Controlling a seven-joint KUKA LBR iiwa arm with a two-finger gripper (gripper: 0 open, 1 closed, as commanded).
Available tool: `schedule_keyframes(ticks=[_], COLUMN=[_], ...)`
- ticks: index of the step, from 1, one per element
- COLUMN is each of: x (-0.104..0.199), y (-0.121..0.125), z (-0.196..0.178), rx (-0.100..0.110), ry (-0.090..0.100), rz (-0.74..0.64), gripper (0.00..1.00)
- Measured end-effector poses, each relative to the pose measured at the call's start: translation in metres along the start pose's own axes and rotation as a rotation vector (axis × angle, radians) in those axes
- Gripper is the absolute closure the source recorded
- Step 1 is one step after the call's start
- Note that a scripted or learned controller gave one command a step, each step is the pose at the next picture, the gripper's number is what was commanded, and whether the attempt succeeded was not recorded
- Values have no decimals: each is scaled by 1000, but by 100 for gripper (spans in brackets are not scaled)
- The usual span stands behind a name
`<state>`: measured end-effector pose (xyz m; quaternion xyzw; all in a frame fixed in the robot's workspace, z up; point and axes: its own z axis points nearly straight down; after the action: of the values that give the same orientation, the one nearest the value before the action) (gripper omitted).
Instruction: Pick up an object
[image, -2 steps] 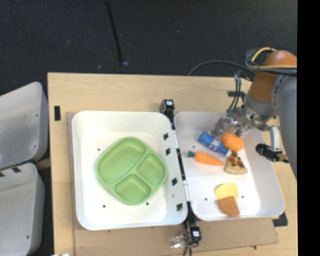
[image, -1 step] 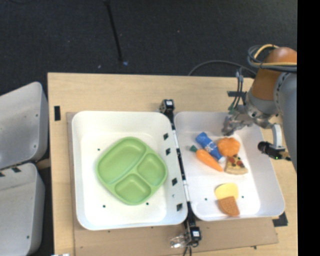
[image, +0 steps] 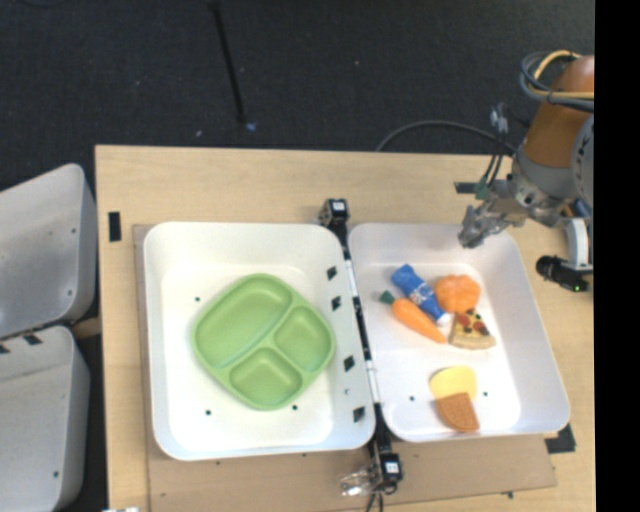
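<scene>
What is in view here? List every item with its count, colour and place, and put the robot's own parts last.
Bench: 1, light wood, under both bins.
Bins: 2, white, side by side; left bin, right bin.
Divided plate: 1, green, three compartments, middle of the left bin.
Blue packet: 1, blue, upper middle of the right bin.
Toy carrot: 1, orange, just below the blue packet.
Round orange toy: 1, orange, right of the packet.
Pizza slice toy: 1, tan with dark spots, below the round orange toy.
Ice cream cone toy: 1, yellow top, brown cone, lower right bin.
Cable: 1, dark, behind the right bin.
Arm: 1, grey with orange band, upper right.
Gripper: 1, grey, over the right bin's far edge.
</scene>
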<state>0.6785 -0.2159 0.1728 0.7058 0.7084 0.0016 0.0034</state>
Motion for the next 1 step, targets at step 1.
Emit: schedule_keyframes(ticks=[1], x=[7], y=[-3], z=[-58], rx=[1], ry=[1], rz=[-1], gripper=[100])
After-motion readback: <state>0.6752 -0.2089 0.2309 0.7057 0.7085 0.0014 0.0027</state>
